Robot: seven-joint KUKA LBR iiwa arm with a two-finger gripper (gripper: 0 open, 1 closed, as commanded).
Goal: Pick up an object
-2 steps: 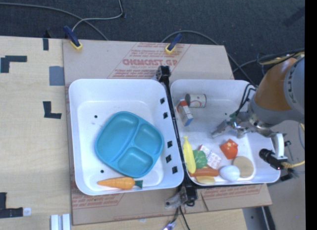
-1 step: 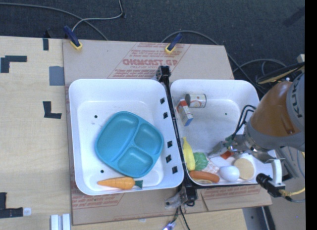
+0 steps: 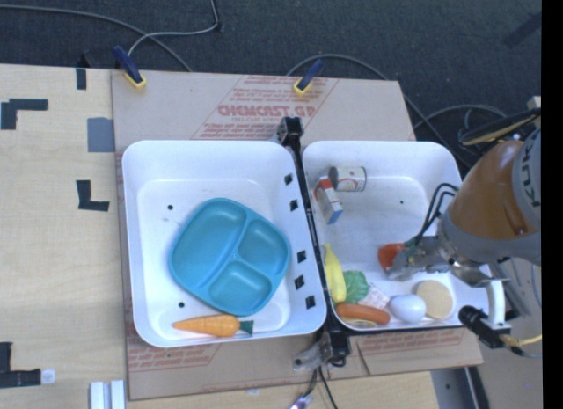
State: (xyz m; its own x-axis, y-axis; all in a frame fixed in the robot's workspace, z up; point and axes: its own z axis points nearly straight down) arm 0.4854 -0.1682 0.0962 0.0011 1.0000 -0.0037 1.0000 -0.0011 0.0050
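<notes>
One grey hand [image 3: 406,262] is down in the right white bin [image 3: 413,154], beside a small red toy [image 3: 390,255]. I cannot tell whether it is spread. Next it must pinch and lift.

blue plate [image 3: 230,256], orange carrot [image 3: 207,326], white bins [image 3: 141,222], yellow banana [image 3: 334,276], green lettuce [image 3: 355,286], white egg [image 3: 407,308]

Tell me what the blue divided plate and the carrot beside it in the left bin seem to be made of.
Blue divided plate: likely moulded plastic, with an even colour, soft sheen and rounded compartment ridges. Carrot: probably a plastic or rubber toy, uniformly orange and smooth with a stiff green tip; the view is too coarse to tell which.
</notes>
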